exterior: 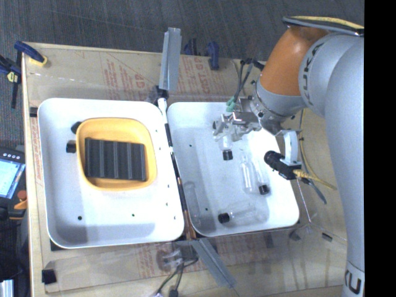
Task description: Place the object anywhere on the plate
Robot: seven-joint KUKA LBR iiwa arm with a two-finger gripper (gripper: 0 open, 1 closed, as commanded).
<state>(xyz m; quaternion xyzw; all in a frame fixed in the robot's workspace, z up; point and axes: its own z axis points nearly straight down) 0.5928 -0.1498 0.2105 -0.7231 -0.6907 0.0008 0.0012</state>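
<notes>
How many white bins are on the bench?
2. The left bin holds the yellow plate. The right bin sits beside it, with the robot's hand over its far part.

The arm [337, 85] is built of smooth, rounded light-grey casings with a matte sheen. Just above the wrist sits a bulging orange band [288, 64], and every other part is best placed from it. Beside the band, on the grey shell, dark letters run along the casing, cut off at the edge. Below the band the wrist narrows to a grey collar, then a cluster of bare-metal brackets with a small green fitting. Thin dark cables loop beside the band. Far below, more dark lettering marks the grey casing.
</notes>
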